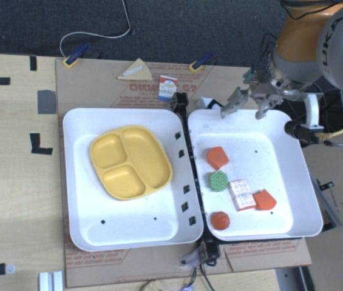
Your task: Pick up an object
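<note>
A cardboard-covered counter (98,83) carries two white bins. The gripper (245,110) hangs open and empty over the right bin's (292,162) far rim. Below it lies an orange block (218,157), probably light and stiff; grasp its flat sides.

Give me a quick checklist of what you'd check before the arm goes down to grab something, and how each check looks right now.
1. Fingers spread: ok. The gripper is open, nothing between its fingers.
2. Gripper over a target: not ok. It hangs at the right bin's far rim, away from the items.
3. Easy target free: ok. The orange block lies alone, apart from its neighbours.
4. Crowded items: not ok. The carton touches the second orange block, and the green ball sits close beside it.
5. Red ball will stay put: cannot tell.
6. Left bin's yellow tray out of the way: ok.
</note>
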Robot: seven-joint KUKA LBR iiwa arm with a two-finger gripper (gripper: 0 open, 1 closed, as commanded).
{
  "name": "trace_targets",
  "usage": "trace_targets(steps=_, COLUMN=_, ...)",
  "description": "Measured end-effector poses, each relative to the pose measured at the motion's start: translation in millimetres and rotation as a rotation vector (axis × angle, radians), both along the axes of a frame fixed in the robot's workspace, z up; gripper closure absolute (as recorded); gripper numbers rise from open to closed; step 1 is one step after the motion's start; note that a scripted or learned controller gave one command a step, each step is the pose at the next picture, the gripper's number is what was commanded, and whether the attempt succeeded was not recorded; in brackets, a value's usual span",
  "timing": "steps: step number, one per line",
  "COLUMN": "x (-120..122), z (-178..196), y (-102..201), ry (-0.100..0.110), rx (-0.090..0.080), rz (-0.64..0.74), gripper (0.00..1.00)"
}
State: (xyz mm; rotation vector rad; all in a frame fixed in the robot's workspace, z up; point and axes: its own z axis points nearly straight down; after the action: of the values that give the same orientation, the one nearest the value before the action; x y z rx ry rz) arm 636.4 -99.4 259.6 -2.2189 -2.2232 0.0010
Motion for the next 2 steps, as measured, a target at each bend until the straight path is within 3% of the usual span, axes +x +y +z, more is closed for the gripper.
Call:
trace_targets(steps=1, x=-11.2, z=-66.8, y=12.1, ry=0.002, rx=0.000, rz=-0.001, gripper=0.00)
trace_targets(steps=2, x=-10.3, z=-173.6, y=1.9, ry=-0.003, rx=-0.001, rz=0.000, gripper=0.00)
